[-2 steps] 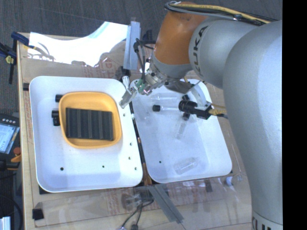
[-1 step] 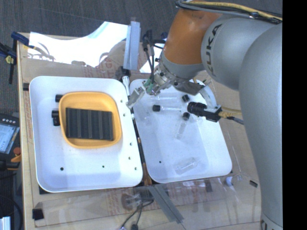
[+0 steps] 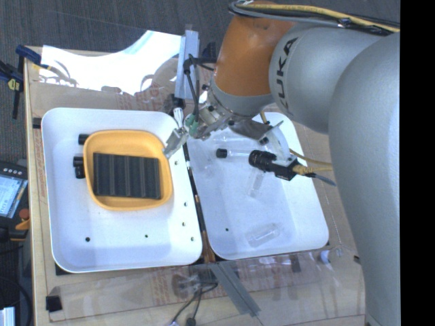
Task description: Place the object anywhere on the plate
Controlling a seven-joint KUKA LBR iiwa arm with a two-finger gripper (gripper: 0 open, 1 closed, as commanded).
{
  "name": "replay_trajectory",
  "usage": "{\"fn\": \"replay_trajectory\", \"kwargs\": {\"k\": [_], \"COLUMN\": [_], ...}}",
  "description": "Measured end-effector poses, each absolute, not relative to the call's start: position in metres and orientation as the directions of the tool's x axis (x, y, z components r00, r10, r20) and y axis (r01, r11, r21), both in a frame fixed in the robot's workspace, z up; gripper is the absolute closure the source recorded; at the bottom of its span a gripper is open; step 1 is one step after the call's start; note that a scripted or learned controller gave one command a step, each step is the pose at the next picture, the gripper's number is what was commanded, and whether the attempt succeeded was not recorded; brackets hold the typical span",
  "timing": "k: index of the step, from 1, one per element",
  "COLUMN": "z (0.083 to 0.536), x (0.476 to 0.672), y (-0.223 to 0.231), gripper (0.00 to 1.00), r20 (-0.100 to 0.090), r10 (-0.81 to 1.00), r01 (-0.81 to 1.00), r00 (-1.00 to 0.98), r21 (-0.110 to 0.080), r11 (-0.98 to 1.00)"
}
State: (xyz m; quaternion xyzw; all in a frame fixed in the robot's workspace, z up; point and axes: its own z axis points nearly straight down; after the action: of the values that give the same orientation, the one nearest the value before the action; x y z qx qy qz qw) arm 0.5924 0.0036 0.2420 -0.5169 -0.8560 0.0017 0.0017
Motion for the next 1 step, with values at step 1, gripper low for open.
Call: {"fn": "replay_trajectory", "kwargs": {"k": [1], "z": [0.2460], "x": [0.5867], "y": [0.0044], "gripper": [0.00], "r20": [0.002], "r10": [0.896], "r01": [0.896], "r00": [-0.444], "r21": [-0.007], "r11": [0.444]}}
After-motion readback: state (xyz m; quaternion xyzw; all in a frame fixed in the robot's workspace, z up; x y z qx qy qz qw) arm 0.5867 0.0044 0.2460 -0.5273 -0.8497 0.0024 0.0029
